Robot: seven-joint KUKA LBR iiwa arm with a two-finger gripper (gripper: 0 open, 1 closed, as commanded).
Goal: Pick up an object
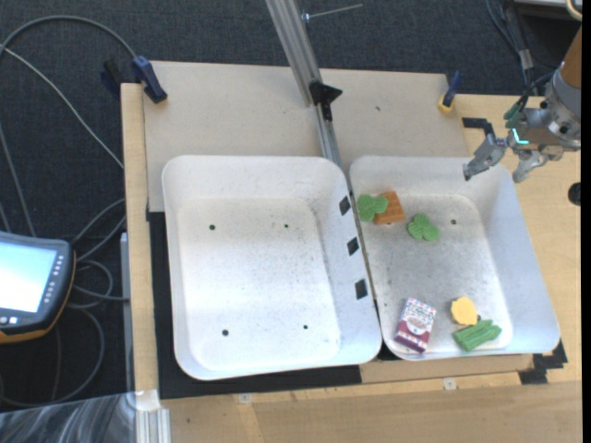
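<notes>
Above the far right corner of the right bin (517, 247), the hand (504, 161) is hovering with fingers spread and gripping nothing, so a descent toward the green piece (424, 228) or the orange block (391, 208) is risking a clip on the rim or a skewed grab.

The arm (571, 81) runs off the right edge, so we see just its wrist and the hand (503, 160) above the right bin's (517, 247) far corner. At left, a screen device (28, 284) is cropped by the frame. A green piece (372, 208) overlaps the orange block (391, 208), hiding part of it. The print on the small packet (416, 324) is too small for us to read. The desk's (277, 109) near corners fall outside the frame
</notes>
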